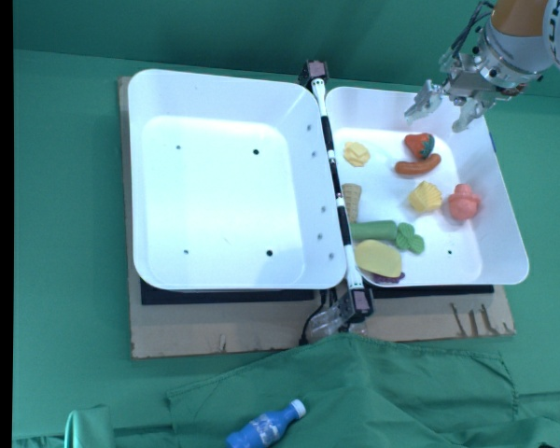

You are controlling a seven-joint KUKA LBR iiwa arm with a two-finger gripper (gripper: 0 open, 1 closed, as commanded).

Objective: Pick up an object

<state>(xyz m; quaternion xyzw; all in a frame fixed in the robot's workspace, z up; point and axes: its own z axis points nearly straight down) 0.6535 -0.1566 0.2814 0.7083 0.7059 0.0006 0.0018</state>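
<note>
My gripper (443, 115) hangs open over the far edge of the right bin (504, 250), nothing between its fingers. Just below it in the bin lie a red strawberry-like toy (418, 145) and an orange sausage (417, 166). Further in the bin are a small yellow piece (357, 154), a yellow shell-shaped piece (426, 197), a pink toy (463, 203), an ice-cream cone (352, 200), a green vegetable (386, 232) and a yellow-and-purple sandwich-like toy (379, 259).
The left bin (219, 180) sits beside the right one, joined by a black-and-white divider bar (334, 185). Both rest on cardboard (168, 343) on green cloth. A blue bottle (264, 426) lies on the cloth at the front.
</note>
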